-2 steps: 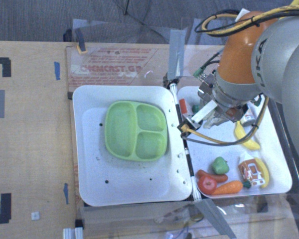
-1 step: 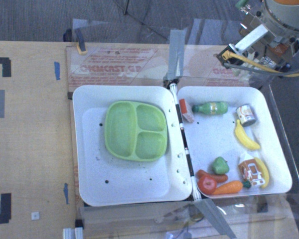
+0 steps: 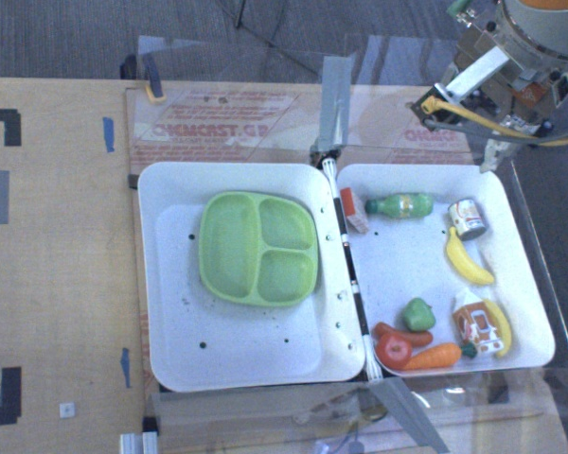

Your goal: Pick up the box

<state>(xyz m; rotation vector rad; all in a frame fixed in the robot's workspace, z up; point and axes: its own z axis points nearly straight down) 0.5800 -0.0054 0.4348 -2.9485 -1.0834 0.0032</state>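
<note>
A green divided plate lies in the left bin; right bin holds bottle, banana, carrot.

The right bin keeps open floor at its centre. The small box lies at 10 o'clock against the divider wall, the green bottle just beside it at 12. A can and banana crowd 2 o'clock; a carton, green pepper, tomato and carrot fill 5 to 7.
</note>
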